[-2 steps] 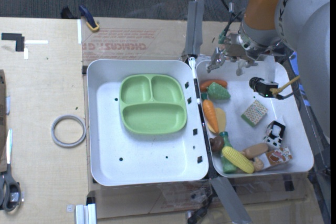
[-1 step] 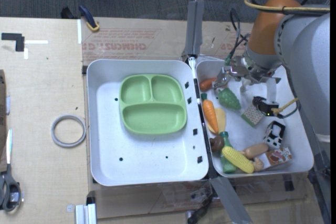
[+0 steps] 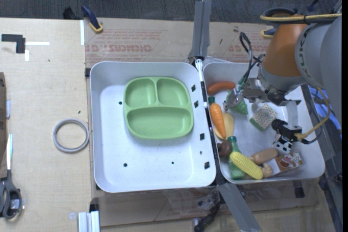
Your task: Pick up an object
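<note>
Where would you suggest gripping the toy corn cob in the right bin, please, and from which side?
Probably grip the corn cob across its middle, coming straight down from above. It lies flat and slanted, so fingers should close across its narrow width. The green bottle sits against its left end and a brown piece lies near its right, so the midsection looks the freest.

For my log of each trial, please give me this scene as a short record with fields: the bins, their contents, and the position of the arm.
left bin: holds a green divided plate
right bin: holds toy food, including a carrot, a corn cob, a red sausage and a green bottle
arm: reaches in from the right, over the right bin
end effector: low over the right bin, near the carrot and sausage
object held: cannot tell
outside bins: tape ring and scissors on the bench, left
</note>
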You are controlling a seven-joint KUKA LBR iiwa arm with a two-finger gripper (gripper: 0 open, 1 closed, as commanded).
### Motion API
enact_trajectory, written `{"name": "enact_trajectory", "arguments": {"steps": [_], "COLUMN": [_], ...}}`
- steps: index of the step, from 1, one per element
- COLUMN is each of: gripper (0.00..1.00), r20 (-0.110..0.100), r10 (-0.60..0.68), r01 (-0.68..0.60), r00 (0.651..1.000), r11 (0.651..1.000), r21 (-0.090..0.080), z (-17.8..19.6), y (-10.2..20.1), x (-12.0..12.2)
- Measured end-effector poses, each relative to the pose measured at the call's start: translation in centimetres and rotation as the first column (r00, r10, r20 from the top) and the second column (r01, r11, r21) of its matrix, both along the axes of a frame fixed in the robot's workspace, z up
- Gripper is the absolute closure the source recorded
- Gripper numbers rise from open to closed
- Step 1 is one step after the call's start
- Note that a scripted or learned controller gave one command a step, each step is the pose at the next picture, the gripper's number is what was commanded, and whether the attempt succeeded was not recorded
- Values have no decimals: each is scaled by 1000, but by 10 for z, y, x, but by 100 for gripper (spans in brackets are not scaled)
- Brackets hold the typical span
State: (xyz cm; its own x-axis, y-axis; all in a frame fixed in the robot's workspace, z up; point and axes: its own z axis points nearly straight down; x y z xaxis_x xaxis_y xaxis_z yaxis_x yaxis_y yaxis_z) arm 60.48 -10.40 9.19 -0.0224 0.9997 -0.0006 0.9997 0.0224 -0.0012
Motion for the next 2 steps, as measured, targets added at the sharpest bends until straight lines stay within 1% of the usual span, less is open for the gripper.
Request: {"name": "enact_trajectory", "arguments": {"steps": [1,2], "gripper": [0,0], "r20": [3,1], "r10": [218,371], "r01": [-218,-371], "r00": [976,929], "r11": [976,929], "r21": [-2,0], "z": [100,0], "y": [17,0], "x": [54,36]}}
